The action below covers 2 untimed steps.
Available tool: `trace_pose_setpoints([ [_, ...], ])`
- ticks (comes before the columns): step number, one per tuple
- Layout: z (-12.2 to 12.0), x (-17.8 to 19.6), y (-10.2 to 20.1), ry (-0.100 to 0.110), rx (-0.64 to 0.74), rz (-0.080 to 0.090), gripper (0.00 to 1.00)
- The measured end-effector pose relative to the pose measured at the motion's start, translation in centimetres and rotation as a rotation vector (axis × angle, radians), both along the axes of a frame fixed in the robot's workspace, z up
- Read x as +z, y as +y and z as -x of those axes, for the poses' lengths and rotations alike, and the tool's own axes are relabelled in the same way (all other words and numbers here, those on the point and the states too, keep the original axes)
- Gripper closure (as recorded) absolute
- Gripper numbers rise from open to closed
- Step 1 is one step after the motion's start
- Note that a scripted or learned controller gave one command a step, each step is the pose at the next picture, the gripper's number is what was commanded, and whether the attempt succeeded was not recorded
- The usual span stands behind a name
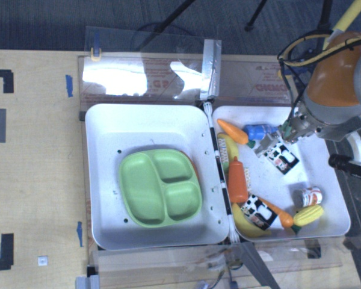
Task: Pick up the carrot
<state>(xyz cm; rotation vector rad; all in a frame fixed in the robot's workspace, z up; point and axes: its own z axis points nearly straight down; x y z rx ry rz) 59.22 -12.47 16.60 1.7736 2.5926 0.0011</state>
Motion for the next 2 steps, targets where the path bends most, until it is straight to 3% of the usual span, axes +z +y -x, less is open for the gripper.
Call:
trace_pose_setpoints([
  [1,-3.7,1.0,2.2,-0.006,0.345,0.002,0.0],
  [2,-7.0,2.1,4.3,-0.008,0.574,0.003,0.0],
])
